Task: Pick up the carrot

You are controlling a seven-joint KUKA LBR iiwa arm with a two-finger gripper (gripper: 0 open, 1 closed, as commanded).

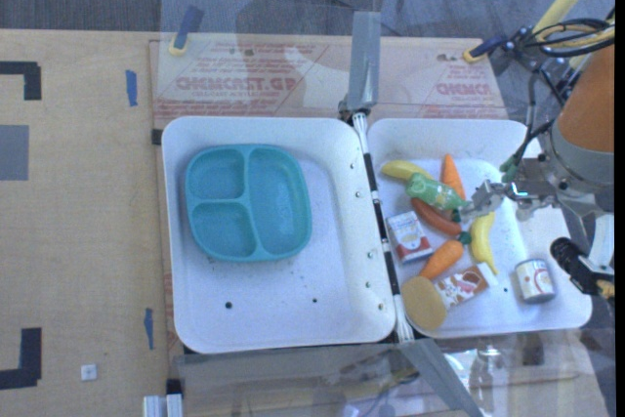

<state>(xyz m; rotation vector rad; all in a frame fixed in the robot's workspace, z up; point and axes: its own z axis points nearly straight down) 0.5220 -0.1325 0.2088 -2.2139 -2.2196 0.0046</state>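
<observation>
Camera view: gripper (485, 197) hovers beside the carrot (452, 177); finger state cannot be told. Recommend centring over carrot, clear of banana (482, 241).

We see two orange carrots, both in the right bin (576, 308). Carrot one (452, 177) sits toward the bin's far side: slim, tapered, pointing roughly away from us w/ a slight tilt, lying flat btwn the yellow banana-like piece (402, 171) and the end effector (485, 199); its near end meets the green item (437, 192). Carrot two (441, 259) lies nearer the bin's middle, shorter and stubbier, angled diagonally, one end just beside the small carton (409, 234), the other near the banana (482, 242). It rests above the round tan piece (425, 303) and touches the red-and-white packet (461, 285). Neither carrot is lifted.
</observation>
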